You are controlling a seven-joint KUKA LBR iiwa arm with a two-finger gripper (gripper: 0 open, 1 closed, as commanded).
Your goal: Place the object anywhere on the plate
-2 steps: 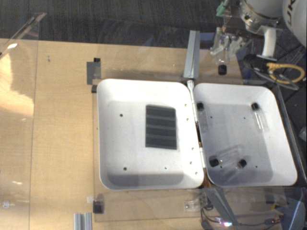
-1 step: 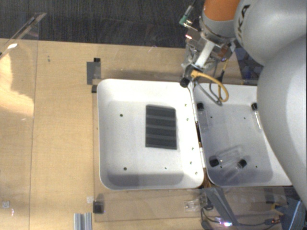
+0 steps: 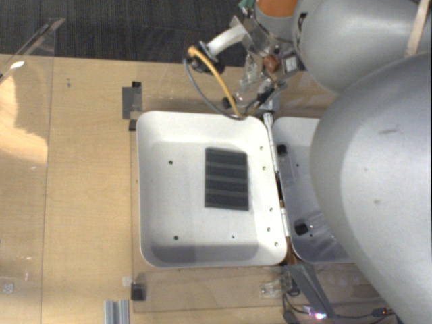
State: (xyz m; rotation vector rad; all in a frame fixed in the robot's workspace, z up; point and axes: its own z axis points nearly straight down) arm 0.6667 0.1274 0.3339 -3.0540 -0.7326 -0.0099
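Note:
A dark grey ribbed rectangular plate (image 3: 227, 179) lies flat in the left white bin (image 3: 162, 181), a little right of its middle. My gripper (image 3: 248, 94) hangs over the bench just beyond the far right corner of that bin, above the rim and well behind the plate. Yellow and grey cables loop out to the left of the wrist. What sits at the gripper's tip is too cluttered to make out.
The right bin (image 3: 297, 181) is mostly covered by the big grey arm (image 3: 364, 167), with only its left strip in sight. Black clamps (image 3: 135, 101) stand at the left bin's corners. Open wooden bench (image 3: 74, 194) stretches to the left.

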